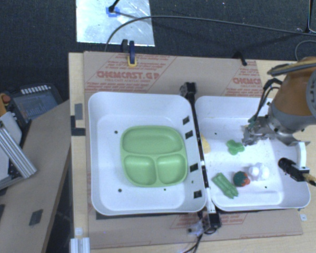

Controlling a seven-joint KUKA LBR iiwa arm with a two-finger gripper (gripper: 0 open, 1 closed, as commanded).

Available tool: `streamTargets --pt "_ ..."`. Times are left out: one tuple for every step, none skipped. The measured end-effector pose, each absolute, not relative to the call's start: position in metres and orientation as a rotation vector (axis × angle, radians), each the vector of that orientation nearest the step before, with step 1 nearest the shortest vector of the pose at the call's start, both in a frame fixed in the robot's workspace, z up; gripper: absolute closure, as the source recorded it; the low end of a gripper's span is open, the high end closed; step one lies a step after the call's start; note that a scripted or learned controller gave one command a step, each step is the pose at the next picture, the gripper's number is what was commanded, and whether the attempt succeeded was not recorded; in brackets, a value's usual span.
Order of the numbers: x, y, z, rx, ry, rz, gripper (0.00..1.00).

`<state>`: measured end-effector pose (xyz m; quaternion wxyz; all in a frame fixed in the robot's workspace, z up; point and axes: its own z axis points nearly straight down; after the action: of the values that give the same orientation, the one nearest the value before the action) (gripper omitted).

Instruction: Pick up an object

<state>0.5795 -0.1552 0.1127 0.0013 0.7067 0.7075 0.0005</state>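
I have the end effector [248, 136] low in the right bin [289, 196], just beside the small green toy [234, 147], the likely pick. I cannot tell its state; the wrist hides it. The green tray [150, 155] fills the left bin [105, 141].

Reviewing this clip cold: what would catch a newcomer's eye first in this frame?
Probably the pale green divided tray, sitting alone in the middle of the left bin. Next, the grey and orange arm coming in from the right, with its gripper low in the right bin next to a small green toy. A few more small objects lie nearer the front of that bin.
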Motion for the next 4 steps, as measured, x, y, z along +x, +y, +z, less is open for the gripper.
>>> streamTargets --pt "0.573 -0.160 0.173 2.219 2.217 0.005 1.00" --pt "0.578 -0.159 0.237 2.211 2.221 0.007 1.00" --pt "0.579 -0.159 0.239 2.214 2.224 0.003 1.00" --pt "0.584 -0.099 0.238 2.211 2.233 0.004 1.00"
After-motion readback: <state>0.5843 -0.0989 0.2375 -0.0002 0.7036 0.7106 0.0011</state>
